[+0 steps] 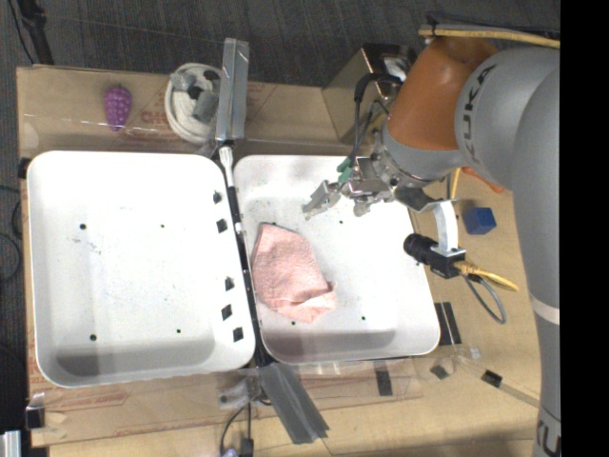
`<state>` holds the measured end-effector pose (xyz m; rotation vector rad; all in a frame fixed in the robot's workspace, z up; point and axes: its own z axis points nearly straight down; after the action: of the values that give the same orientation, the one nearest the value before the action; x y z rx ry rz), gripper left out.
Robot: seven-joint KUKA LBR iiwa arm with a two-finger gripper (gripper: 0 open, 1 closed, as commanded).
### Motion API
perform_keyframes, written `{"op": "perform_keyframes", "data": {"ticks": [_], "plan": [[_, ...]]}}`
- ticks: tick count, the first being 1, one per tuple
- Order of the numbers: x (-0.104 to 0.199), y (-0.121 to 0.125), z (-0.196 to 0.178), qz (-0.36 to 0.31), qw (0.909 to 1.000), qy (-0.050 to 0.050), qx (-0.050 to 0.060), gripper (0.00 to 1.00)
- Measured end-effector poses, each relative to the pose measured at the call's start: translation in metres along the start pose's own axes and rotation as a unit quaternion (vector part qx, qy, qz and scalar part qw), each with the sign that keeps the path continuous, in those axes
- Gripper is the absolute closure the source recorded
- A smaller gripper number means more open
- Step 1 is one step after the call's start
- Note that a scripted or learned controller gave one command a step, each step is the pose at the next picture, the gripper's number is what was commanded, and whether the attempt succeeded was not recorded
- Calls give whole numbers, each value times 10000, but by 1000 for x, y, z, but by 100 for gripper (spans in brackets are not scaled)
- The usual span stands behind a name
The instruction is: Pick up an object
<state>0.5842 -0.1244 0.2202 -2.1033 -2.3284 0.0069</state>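
Note:
A pink folded cloth [288, 269] lies in the right bin [400, 331], near its left wall. My gripper [335, 198] hangs over the upper middle of that bin, up and to the right of the cloth and apart from it. Its fingers [320, 199] are spread with nothing between them. The grey arm with its orange band [433, 98] reaches in from the upper right.
The left bin [57, 350] stands beside the right one, with a row of black clips along the divider [228, 255]. Behind the bins sit a purple object [117, 106] and a white coil [193, 100]. A blue block [480, 220] and cables lie right of the bins.

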Motion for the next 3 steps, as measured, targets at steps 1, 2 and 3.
{"op": "perform_keyframes", "data": {"ticks": [1, 2, 3], "plan": [[-14, -11, 129, -458, 9989, 1, -16, 0], [2, -65, 129, -856, 9963, 7, -13, 0], [-14, -63, 57, -1208, 9927, -3, -26, 0]]}}
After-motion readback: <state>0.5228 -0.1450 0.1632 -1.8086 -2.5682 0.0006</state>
